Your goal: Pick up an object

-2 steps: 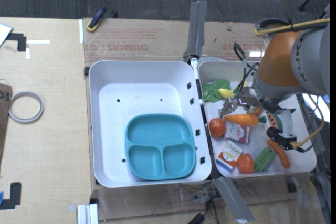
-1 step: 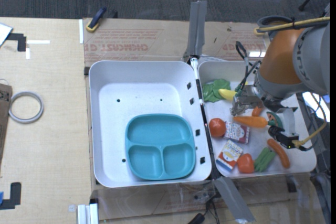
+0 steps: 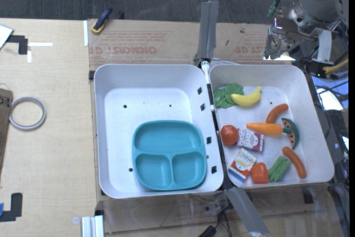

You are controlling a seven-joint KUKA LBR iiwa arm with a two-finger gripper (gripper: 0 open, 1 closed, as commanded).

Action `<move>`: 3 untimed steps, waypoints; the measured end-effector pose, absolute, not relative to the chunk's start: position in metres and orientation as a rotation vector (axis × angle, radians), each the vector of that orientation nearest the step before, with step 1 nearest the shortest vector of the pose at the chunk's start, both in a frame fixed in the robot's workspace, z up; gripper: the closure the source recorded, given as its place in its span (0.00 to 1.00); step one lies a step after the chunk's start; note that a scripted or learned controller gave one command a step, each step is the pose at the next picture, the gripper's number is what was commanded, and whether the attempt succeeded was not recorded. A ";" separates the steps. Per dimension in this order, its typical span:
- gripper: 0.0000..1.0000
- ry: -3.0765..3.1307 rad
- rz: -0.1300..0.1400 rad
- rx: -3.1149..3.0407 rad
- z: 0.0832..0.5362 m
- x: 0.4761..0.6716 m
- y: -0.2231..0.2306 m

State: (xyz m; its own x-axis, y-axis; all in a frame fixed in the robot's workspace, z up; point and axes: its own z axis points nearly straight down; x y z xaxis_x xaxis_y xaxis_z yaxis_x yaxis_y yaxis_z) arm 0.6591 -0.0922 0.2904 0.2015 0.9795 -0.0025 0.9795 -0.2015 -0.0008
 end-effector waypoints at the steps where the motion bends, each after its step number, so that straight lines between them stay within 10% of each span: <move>1: 1.00 1.988 -0.009 2.431 0.298 0.659 -0.092; 3: 1.00 2.103 -0.006 2.337 0.269 0.659 -0.033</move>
